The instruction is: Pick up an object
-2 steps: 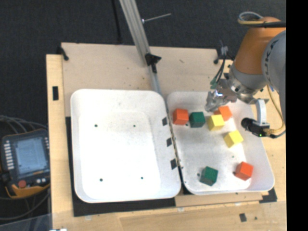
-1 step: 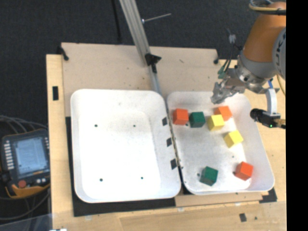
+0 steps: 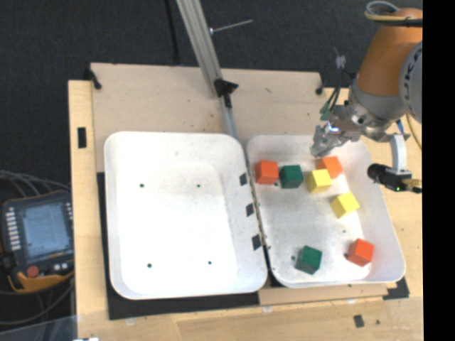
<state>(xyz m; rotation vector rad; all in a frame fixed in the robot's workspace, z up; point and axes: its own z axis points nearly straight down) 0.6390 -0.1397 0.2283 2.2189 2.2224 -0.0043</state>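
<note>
Found the claw (image 3: 328, 142) low over the far part of the right bin (image 3: 389, 258), with nothing visibly held; could not tell whether spread or pressed together. Nearest the camera, noted a green cube (image 3: 308, 259) and a red-orange cube (image 3: 360, 251), well apart from each other and from the claw. Farther in, saw a lone yellow cube (image 3: 345, 204). Beyond that, counted a loose row: an orange block (image 3: 266, 171) just beside a dark green block (image 3: 291, 176), then a second yellow cube (image 3: 319, 180) touching or nearly touching the likely target, the orange cube (image 3: 331, 165), just on the near side of the claw. Judged the grasp not yet made. Needed to centre over that cube, square up to its faces, avoid the yellow neighbour, and descend straight.
</note>
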